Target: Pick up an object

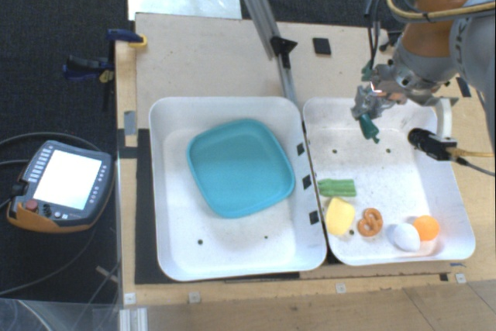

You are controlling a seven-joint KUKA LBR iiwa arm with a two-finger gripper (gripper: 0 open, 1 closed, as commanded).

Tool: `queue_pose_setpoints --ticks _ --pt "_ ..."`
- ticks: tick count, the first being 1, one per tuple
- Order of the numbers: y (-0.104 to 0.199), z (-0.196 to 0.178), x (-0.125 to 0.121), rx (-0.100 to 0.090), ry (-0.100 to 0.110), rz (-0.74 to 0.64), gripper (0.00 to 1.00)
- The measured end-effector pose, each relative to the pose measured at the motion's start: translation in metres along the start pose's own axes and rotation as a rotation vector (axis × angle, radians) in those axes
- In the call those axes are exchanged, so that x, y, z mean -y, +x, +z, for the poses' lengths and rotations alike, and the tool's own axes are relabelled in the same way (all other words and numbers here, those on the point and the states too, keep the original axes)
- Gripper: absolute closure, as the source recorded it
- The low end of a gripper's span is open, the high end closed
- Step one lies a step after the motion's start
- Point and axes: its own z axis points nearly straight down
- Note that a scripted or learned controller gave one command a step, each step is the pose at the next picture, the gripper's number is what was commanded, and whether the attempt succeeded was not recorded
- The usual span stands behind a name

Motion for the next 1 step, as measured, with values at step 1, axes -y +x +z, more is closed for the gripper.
queue_pose_setpoints --ticks 1 --pt "-0.0001 -0.0532 -0.0012 0.000 0.000 0.000 1.00"
